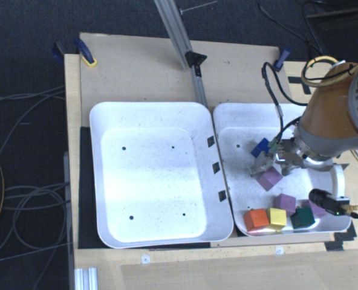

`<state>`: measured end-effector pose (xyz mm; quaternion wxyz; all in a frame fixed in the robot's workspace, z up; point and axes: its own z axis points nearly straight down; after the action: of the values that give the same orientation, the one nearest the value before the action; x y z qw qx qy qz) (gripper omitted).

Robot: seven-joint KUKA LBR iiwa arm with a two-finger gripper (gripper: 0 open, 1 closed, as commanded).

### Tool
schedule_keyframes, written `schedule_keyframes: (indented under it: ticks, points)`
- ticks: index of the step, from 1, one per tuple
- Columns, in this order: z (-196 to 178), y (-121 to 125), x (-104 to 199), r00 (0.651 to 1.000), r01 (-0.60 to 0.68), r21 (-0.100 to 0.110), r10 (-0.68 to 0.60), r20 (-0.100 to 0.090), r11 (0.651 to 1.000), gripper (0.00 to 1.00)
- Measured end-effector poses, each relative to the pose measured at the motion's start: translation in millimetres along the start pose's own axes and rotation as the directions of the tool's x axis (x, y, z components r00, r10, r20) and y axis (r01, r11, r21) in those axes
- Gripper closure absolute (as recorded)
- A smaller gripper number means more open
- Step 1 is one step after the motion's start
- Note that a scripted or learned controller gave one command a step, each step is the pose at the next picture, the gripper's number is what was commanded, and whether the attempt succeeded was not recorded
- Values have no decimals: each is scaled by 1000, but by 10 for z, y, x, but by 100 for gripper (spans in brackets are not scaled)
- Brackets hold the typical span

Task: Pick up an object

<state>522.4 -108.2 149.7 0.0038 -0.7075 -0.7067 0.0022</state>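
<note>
My gripper hangs low in the right bin, at the end of the grey arm with its orange band. A purple block lies tilted right beneath it, touching or nearly touching it. Just up and left of the gripper sits a blue block. Along the bin's front wall stand an orange block, a yellow block and a green block. Behind them are a second purple block and a third purple block, partly hidden by a black part of the arm.
The left bin sits beside the right one, with a ridge carrying black clips between them. A slanted metal rail crosses the bench at the back. Cables loop around the arm at the right.
</note>
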Motion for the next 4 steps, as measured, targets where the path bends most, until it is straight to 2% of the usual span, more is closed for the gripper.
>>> schedule_keyframes:
  ticks: [1, 2, 3, 4]
  points:
    - [324, 48, -20, 1000, 0, -22, 0, 7, 1000, 0]
    - [232, 54, -23, 1000, 0, -26, 0, 8, 1000, 100]
    - [-283, 49, 82, 1000, 4, -15, -4, 3, 1000, 100]
    - [-772, -1, 19, 1000, 2, -16, -2, 4, 1000, 100]
